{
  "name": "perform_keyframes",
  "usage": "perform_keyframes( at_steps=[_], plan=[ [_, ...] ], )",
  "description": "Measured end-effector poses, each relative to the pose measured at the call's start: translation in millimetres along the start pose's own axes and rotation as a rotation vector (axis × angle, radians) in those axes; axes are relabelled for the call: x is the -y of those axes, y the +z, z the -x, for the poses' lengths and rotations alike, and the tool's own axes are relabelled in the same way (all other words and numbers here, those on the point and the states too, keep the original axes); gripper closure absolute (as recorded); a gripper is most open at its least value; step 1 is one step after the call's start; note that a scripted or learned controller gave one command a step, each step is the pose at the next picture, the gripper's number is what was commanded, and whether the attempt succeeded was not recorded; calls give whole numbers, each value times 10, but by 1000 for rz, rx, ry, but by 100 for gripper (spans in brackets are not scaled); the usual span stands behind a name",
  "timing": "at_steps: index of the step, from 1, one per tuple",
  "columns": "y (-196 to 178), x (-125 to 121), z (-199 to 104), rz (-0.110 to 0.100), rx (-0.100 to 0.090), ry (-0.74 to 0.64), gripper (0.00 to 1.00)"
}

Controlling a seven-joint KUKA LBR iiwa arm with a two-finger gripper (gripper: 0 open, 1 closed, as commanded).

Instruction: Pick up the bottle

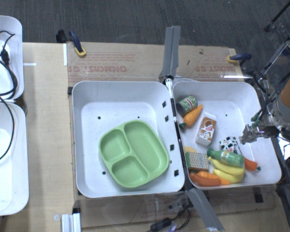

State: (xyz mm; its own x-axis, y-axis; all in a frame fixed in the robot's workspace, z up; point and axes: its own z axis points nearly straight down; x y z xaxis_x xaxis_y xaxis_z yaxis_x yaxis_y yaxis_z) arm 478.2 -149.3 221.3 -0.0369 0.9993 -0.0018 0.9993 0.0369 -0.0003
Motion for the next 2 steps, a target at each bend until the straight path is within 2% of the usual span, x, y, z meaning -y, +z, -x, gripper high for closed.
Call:
perform_keyframes(
  at_steps=[1, 2],
  plan=[
    [3, 1, -3, -1, 0, -1, 0],
    [269, -13, -368, -1, -2, -430, 0]
  ],
)
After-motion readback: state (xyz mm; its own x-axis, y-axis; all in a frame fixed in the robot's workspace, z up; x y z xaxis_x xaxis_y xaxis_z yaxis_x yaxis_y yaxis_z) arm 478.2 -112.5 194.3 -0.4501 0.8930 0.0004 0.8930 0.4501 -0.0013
